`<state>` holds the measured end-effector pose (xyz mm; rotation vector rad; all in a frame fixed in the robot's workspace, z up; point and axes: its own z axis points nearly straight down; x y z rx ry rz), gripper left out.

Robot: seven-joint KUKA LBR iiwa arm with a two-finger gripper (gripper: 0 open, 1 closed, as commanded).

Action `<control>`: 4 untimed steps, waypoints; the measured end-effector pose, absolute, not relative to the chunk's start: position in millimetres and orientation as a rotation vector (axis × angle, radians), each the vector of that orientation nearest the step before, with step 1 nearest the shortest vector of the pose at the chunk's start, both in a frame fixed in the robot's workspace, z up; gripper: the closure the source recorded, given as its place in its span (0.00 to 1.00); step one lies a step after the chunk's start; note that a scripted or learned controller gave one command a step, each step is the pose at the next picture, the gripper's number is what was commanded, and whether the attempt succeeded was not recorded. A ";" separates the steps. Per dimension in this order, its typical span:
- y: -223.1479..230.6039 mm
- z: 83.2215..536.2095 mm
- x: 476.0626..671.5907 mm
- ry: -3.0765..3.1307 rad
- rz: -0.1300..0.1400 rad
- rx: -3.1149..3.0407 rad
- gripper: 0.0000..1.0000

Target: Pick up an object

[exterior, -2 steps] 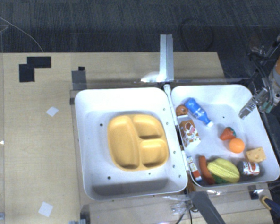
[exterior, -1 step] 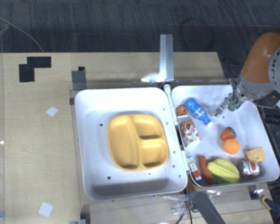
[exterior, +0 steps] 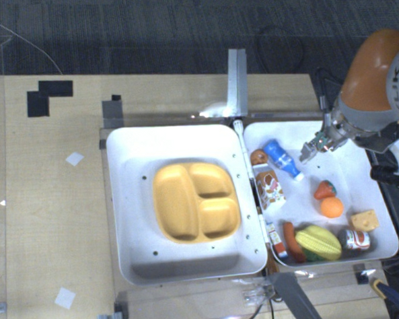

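The right bin [exterior: 372,178] holds several small items. Among them are a blue bottle [exterior: 282,158], a brown round item [exterior: 258,157] and a printed carton [exterior: 270,188]. A strawberry [exterior: 325,189], an orange [exterior: 332,207], a cheese wedge [exterior: 364,220], a can [exterior: 357,240] and a yellow corn cob [exterior: 318,241] lie there too. My gripper [exterior: 313,147] hangs over the bin's upper middle, just right of the blue bottle and apart from it. I see nothing held in it.
The left bin [exterior: 131,193] contains a yellow divided tray [exterior: 194,201]. A metal post [exterior: 238,79] rises behind the wall between the bins. The arm's grey and orange body [exterior: 376,77] covers the right bin's far right corner. A red sausage-like item [exterior: 290,241] lies beside the corn.
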<state>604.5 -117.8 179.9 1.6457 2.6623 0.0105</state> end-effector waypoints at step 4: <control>-203.3 107.4 562.6 2.388 0.004 2.035 0.00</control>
